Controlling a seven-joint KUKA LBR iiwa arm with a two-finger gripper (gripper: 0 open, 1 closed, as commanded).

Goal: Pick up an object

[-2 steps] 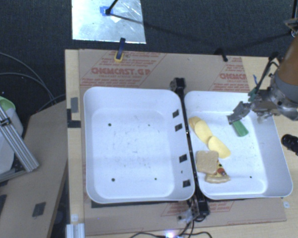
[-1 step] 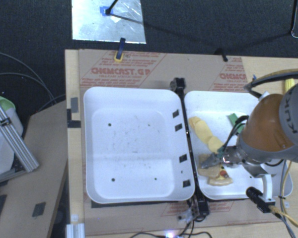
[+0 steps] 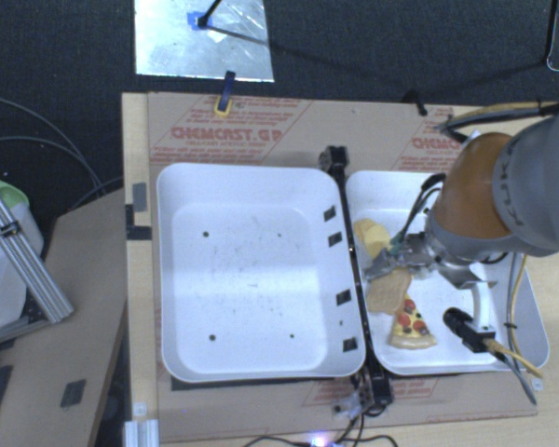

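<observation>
The right white bin (image 3: 447,186) holds three toy foods near its left wall. A yellow wedge (image 3: 373,237) lies furthest back. A tan bread-like slice (image 3: 388,294) is in front of it, and a pizza slice with red toppings (image 3: 413,327) lies nearest the front. My gripper (image 3: 384,264) reaches in from the right and sits low between the yellow wedge and the tan slice, close to or touching both. Nothing is visibly lifted. The arm's orange band (image 3: 470,189) and grey wrist cover the bin's middle.
The left white bin (image 3: 252,277) stands beside the right one, with a black divider strip (image 3: 347,250) between them. Both rest on a cardboard sheet (image 3: 261,128). A shiny metal plate (image 3: 203,24) lies behind the bench.
</observation>
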